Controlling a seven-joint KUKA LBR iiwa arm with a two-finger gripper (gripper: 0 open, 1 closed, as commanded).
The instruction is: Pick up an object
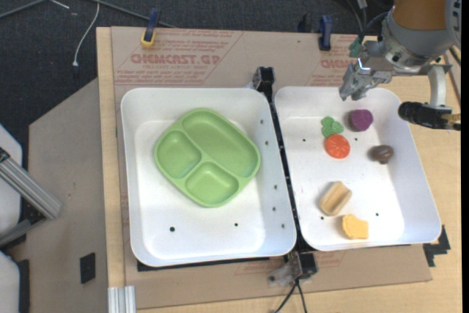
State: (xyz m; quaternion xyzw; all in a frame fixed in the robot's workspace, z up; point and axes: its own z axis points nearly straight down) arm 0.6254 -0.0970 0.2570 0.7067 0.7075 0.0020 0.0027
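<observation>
Yellow cheese [355, 226] sits at the bottom of the right bin [418, 172], at about five o'clock. A tan bread piece [335, 198] lies just above it. Near the middle is a red tomato [337, 146] with a green top. A brown nut [380, 153] is at three o'clock and a purple toy [360, 119] at one o'clock. The gripper [355, 88] hangs over the bin's top edge, at twelve o'clock, holding nothing; its fingers look slightly apart. A green plate [207, 156] rests in the left bin [139, 179].

In your right bin lie a purple piece [360, 119] at one o'clock, a red tomato [337, 146] with a green top at its center, a brown lump [380, 153] at three, a tan bread piece [335, 198] and a yellow wedge [355, 226] at six.
</observation>
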